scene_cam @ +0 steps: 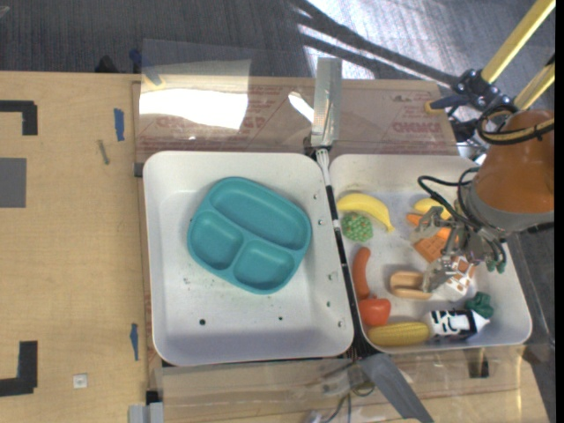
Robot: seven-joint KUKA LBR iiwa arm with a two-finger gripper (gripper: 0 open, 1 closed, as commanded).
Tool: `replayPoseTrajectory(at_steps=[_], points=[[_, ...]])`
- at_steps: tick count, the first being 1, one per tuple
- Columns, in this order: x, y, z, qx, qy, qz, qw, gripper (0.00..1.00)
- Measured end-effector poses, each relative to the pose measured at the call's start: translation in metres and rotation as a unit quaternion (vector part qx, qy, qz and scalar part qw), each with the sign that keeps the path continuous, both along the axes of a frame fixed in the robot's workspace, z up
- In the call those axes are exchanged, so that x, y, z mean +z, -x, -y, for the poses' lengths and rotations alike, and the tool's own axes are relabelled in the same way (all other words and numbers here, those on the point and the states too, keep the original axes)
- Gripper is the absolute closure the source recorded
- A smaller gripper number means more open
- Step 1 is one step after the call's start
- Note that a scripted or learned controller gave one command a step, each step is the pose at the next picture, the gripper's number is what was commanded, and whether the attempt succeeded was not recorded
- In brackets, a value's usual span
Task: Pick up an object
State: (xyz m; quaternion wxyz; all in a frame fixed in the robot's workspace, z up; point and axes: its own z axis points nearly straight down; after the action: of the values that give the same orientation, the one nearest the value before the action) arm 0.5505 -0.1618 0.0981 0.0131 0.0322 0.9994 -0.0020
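My gripper [448,267] is low inside the right bin [518,317], under the arm's orange band [520,170]. Right below it lies a small white and orange item [458,282]. Just to its left is a tan bun [406,282], and an orange piece [429,247] is at its upper left. Wrist cables hide part of what is under it. Also in this bin are a yellow banana [366,208], a green leafy toy [357,227], an orange-red sausage [360,271], a red tomato [374,311], a corn cob [398,332] and a black and white toy [452,322].
The left bin [159,254] holds a teal divided plate [251,234]. A dark green item [481,305] sits near the right bin's front right corner. A small yellow piece [427,206] lies at the back. A ridge [335,245] separates the bins.
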Motion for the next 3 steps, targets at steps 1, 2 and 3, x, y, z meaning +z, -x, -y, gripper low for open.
replayPoseTrajectory(at_steps=[1, 2, 3], points=[[0.0, 0.024, 0.01, -0.003, 0.0004, 0.002, 1.0, 0.0], [-0.001, 0.002, -0.009, -0.004, 0.0011, -0.002, 1.0, 0.0], [-0.001, -0.057, -0.032, -0.233, -0.0063, 0.0, 0.9723, 0.0]])
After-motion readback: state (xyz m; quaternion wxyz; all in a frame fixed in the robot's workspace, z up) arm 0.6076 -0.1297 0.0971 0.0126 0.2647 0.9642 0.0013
